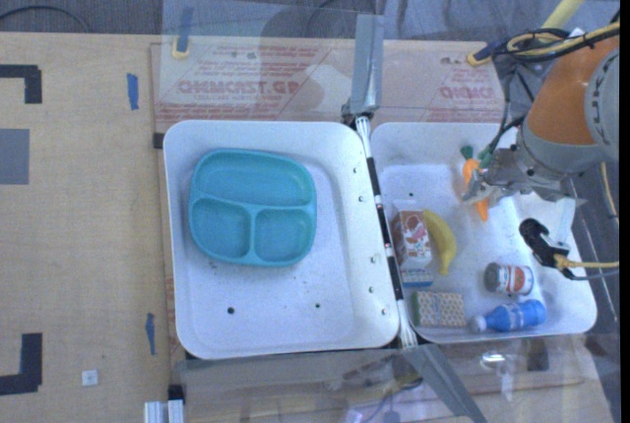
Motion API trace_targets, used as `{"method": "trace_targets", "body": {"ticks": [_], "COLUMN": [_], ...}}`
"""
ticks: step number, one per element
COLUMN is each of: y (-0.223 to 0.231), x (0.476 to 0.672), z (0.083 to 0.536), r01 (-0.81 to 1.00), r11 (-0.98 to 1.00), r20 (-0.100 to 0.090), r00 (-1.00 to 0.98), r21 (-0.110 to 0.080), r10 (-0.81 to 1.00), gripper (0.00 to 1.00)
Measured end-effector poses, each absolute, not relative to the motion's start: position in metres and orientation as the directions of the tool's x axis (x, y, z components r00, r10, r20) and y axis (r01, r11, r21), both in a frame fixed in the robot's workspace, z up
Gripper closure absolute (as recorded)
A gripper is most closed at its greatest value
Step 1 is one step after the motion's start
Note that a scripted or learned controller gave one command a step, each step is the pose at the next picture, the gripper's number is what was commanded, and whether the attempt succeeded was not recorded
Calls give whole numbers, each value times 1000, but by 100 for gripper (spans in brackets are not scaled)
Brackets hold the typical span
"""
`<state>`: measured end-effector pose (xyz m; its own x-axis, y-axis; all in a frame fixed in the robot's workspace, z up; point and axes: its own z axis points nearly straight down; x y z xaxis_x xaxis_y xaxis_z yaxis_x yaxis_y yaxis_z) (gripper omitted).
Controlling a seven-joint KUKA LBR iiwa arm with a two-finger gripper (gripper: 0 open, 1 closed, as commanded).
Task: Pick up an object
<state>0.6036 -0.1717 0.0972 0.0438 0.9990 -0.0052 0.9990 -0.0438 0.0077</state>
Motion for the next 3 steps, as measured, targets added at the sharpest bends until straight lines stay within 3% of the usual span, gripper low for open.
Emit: {"method": "trace_targets", "body": {"ticks": [1, 2, 3], "y": [-178, -119, -111], "x": [591, 630, 636], "z": [88, 201, 195], "r01": [982, 988, 996], "r11": [-190, -152, -84], "r20": [2, -1, -1], "r00": [190, 152, 84], "r21": [5, -1, -2], "r10": [982, 988, 996], "gripper": [100, 100, 100]}}
